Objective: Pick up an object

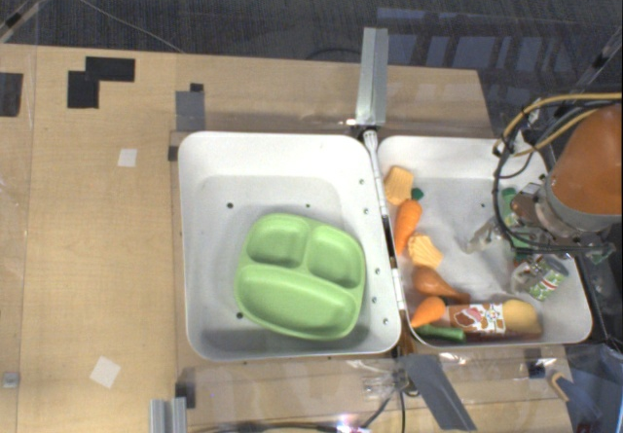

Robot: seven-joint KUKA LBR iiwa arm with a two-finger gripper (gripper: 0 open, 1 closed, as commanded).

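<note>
Claw point(531, 261) low in right bin point(458, 198), fingers hidden, so open or closed cannot tell. Far left of claw, green plate point(302, 275). Near left, carrot point(408, 219). Just below, bottle point(482, 317).

We see the arm point(584, 168) as a rounded orange band, glossy with a pale highlight, set above a grey wrist ring. Below the ring sits the tool point(521, 246), a cluster of grey and silver metal parts with dark fittings. Black cables point(506, 163) loop from the wrist, and 1 yellowish cable point(555, 105) arcs over the orange band beside them.
</note>
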